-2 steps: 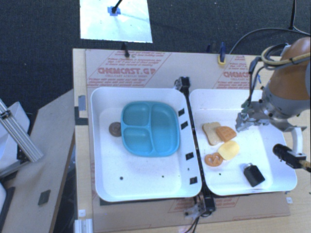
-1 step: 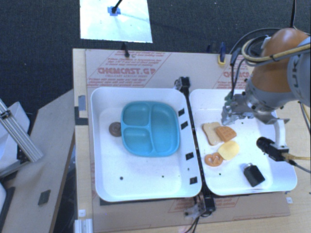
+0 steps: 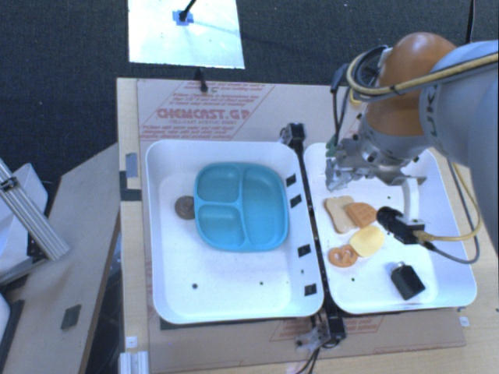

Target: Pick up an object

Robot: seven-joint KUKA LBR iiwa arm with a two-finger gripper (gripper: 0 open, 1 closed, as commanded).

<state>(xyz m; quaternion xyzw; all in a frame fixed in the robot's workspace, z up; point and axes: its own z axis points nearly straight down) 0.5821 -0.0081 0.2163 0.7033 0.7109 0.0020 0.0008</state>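
Bench [image 3: 226, 104] with two white bins [image 3: 168, 287]

Glossy white plastic bins [image 3: 234, 306], and a smooth blue plastic tray [image 3: 238, 206] with a soft sheen. Matt brown cardboard sheet [image 3: 204, 109] underneath, on a pale wooden counter [image 3: 86, 209]. Arm [image 3: 460, 92] shell: smooth grey, satin.

Red "CHEMCAST GP" print repeats on the protective sheet [image 3: 204, 114].
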